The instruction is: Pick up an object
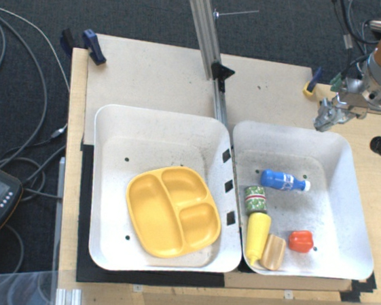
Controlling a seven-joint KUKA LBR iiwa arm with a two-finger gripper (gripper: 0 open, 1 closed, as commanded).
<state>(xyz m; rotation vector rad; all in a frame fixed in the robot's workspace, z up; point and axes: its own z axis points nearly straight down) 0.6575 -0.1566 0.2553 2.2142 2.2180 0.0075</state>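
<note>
The right bin (349,201) holds a blue bottle with a white cap (283,181), a small green-labelled can (255,199), a yellow bottle-shaped toy (257,235), a tan wooden block (274,252) and a red piece (301,241). My gripper (328,117) hangs above the far rim of this bin, up and to the right of the blue bottle. Nothing sits between its fingers. The view is too small to tell how far apart they stand.
In the left bin (109,146) lies a yellow divided plate (172,210). A slanted metal pole (208,27) rises between the bins at the back. Cables and a pendant lie left of the bench. Clamps sit at the bench's far corners.
</note>
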